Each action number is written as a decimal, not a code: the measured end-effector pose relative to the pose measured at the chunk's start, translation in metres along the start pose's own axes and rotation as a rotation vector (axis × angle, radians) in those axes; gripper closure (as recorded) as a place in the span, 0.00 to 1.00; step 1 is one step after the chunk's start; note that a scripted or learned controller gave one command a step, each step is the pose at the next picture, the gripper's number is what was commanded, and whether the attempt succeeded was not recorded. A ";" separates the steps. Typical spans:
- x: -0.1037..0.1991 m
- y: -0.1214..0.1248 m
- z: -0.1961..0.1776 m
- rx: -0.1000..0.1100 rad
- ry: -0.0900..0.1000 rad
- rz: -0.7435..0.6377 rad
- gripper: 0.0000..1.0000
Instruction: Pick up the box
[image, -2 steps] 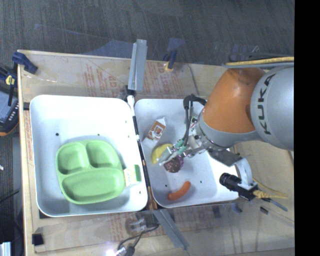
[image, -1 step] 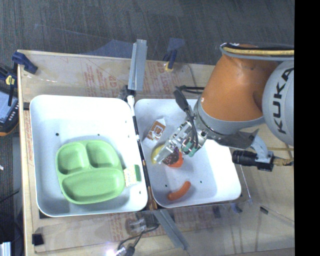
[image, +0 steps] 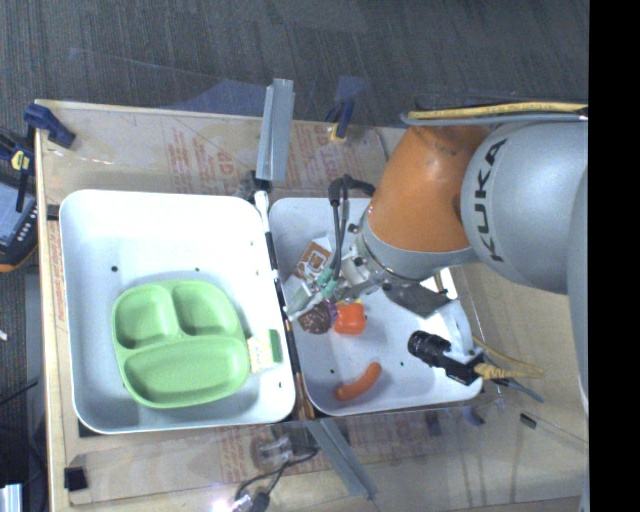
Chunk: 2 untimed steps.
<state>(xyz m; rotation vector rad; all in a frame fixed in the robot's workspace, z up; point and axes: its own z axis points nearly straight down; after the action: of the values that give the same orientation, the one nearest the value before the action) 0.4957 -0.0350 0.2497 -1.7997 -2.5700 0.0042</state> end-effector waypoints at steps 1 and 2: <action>-0.027 0.074 0.022 -0.001 -0.001 0.231 1.00; 0.018 0.056 0.059 0.003 0.002 0.892 1.00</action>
<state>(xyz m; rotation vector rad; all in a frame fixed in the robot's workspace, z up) 0.5424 0.0010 0.1905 -2.7301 -1.5416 0.0089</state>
